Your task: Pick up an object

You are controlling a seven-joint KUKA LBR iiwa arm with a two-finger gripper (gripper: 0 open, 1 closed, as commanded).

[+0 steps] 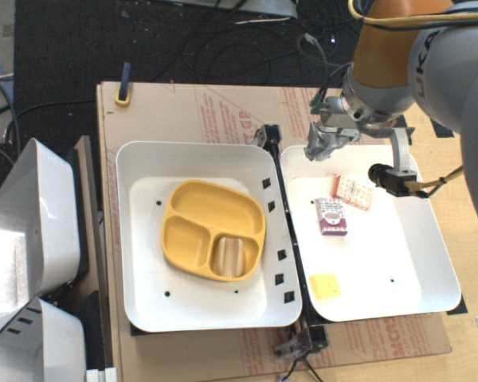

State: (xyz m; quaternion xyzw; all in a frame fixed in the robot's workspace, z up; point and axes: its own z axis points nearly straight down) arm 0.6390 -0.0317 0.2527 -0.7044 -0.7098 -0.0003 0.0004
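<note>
Currently: gripper (323, 148) above right bin's (430, 237) far-left corner, finger spread indiscernible, nothing visibly held; two packets (353, 192) (331, 216) lie nearby.

You can see the grey end effector (323, 146) under an orange band (390, 38). Just below it lies a small box (353, 192) with red and white checks. Beside that is a purple and white packet (332, 216). Further down is a yellow square (325, 286). Far to its left sits a yellow tray (193, 213) in a white bin (143, 173). The surface (199, 110) is light brown with red print.
</note>
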